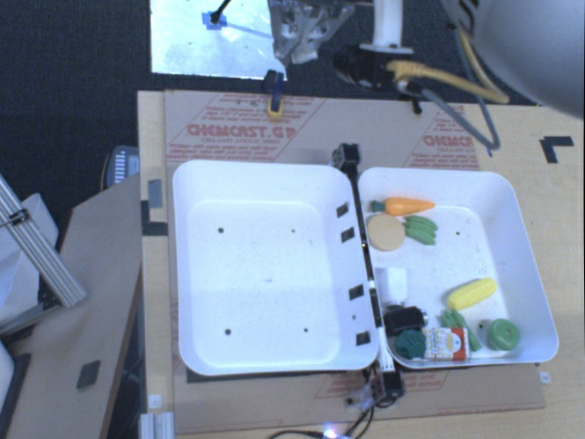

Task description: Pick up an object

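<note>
While the arm (pixel 512 26) hangs at the top of the view, cut off by the frame edge, its gripper (pixel 297 48) sits high above the surface (pixel 247 122), well apart from both bins; metal fingers blur together w/ nothing visible between them — can't tell whether open or shut. Yellow cable (pixel 448 79) and grey hoses trail from the wrist toward the right.

Left bin (pixel 192 186) is just white floor w/ a few dark dots; right bin (pixel 516 208) carries all the objs. Near its back wall: orange carrot (pixel 409 206), touching-ish a green pod-like piece (pixel 420 230); just beside, a tan round disc (pixel 385 234). Mid-bin by the divider: small white block (pixel 396 282), hard to pick out vs the white floor. Toward the front: yellow corn (pixel 472 293), green round piece (pixel 503 334), small green bit (pixel 454 319) between them — shape unclear; red-and-white carton (pixel 447 343); dark teal lump (pixel 409 343); black item (pixel 403 318) just behind it, too dark to ID.

Black clips (pixel 347 236) run along the seam between bins; a small blue-yellow thing (pixel 274 94) stands on the surface behind the left bin, right under the gripper; printed red text on the board partly hidden by bins.
</note>
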